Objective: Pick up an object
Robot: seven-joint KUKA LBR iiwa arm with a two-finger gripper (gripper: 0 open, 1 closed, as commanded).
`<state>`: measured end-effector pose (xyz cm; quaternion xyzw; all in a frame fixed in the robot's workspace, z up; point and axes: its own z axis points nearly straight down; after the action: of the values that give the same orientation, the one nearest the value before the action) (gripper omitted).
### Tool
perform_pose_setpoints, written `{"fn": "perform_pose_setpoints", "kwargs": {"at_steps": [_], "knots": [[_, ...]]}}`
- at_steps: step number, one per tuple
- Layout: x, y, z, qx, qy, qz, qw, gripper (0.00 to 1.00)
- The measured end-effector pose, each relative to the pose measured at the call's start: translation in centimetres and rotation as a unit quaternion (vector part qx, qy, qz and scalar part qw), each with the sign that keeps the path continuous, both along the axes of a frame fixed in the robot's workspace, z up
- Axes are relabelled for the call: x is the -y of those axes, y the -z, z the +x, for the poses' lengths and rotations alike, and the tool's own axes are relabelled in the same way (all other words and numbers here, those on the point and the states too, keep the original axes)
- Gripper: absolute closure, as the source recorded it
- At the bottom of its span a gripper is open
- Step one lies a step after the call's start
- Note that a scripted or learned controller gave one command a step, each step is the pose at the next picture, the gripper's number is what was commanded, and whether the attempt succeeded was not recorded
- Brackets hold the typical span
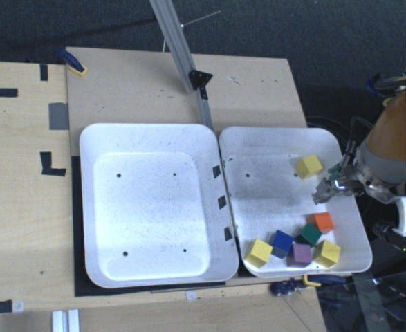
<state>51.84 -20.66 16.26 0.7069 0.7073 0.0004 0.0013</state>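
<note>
Approaching phase: gripper (325, 191) over the right bin (258, 185), finger state unreadable, nothing visibly held. Nearest targets: yellow cube (309, 165) just up-left, orange cube (322, 221) just below; next move needs alignment, then descent.

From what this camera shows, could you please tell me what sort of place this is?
Most likely a robotics lab bench set up for grasping trials. Two shallow white plastic bins sit side by side on a wooden bench, small coloured foam cubes lie in the right bin, and a grey robot arm's claw hovers above them.
</note>
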Motion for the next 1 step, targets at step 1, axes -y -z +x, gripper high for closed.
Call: {"fn": "perform_pose_setpoints", "kwargs": {"at_steps": [1], "knots": [[0.0, -4.96, 0.14, 0.001, -0.001, -0.0004, 1.0, 1.0]]}}
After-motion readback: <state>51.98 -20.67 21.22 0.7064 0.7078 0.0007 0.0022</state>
